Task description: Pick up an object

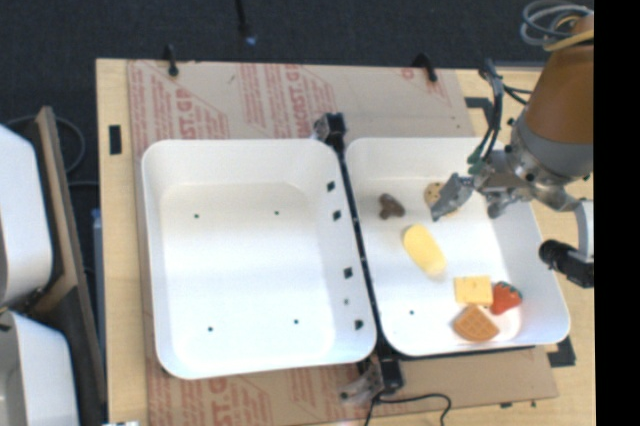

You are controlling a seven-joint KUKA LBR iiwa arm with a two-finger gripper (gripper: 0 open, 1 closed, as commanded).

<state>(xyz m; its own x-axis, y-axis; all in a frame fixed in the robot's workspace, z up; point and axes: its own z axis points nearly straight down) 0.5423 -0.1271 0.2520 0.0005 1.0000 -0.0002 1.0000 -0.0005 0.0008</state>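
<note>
While over rt bin, fingers (pixel 473 198) beside cookie (pixel 434 191).

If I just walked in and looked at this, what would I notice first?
Probably the big grey and orange robot arm reaching in from the right, with its gripper hanging over the right bin. Next, the bright toy food in that bin: a yellow piece in the middle, and a yellow block, a red strawberry and a waffle clustered near the front corner. The left bin sits beside it.
</note>
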